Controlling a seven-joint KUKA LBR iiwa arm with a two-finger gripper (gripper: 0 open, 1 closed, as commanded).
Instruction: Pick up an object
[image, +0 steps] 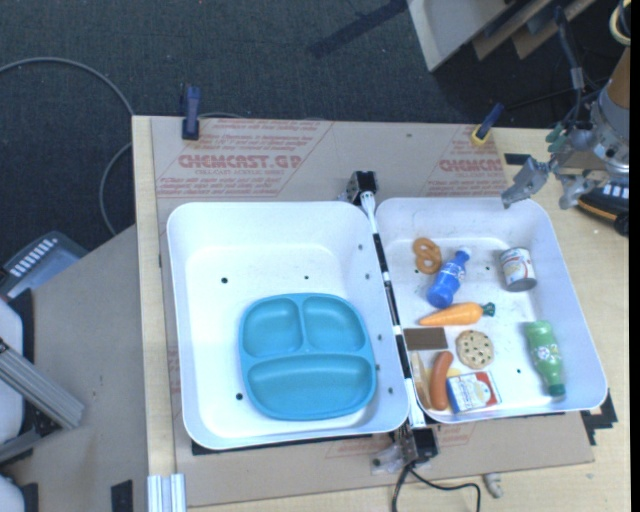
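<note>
Arm enters at 2 o'clock; the claw (548, 182) hangs open and empty over the right bin's (570, 262) far corner. Can (516, 268) lies nearest, at its 7 o'clock.

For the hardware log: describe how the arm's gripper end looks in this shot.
The gripper at the view's upper right is pale grey metal, with two slim angular fingers branching from a blocky silver-grey body. Above it sits a rounded grey wrist housing with a tan-orange patch at the frame edge. A thin dark cable runs down to the wrist from above. No markings are legible.
</note>
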